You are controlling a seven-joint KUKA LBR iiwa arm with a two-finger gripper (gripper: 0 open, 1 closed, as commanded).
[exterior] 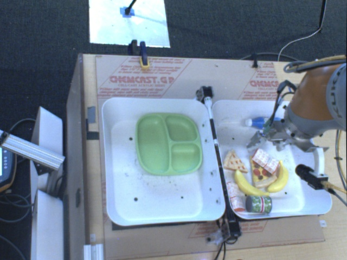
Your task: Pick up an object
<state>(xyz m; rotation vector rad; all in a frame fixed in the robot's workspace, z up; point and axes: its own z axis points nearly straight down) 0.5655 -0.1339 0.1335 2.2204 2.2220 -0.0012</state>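
While the grey-and-orange arm [320,99] is reached in from the right, the gripper [267,136] is seen low over the upper part of the right bin [314,202], and whether anything is clamped cannot be told. Just below it, a cluster of objects is gathered: a pizza slice [235,161], a small red-and-white carton [265,160], a banana [248,186], a can [258,204] at the front wall, with a blue-capped bottle [256,122] lying near the gripper. A green divided plate [168,144] is set alone in the left bin [124,199].
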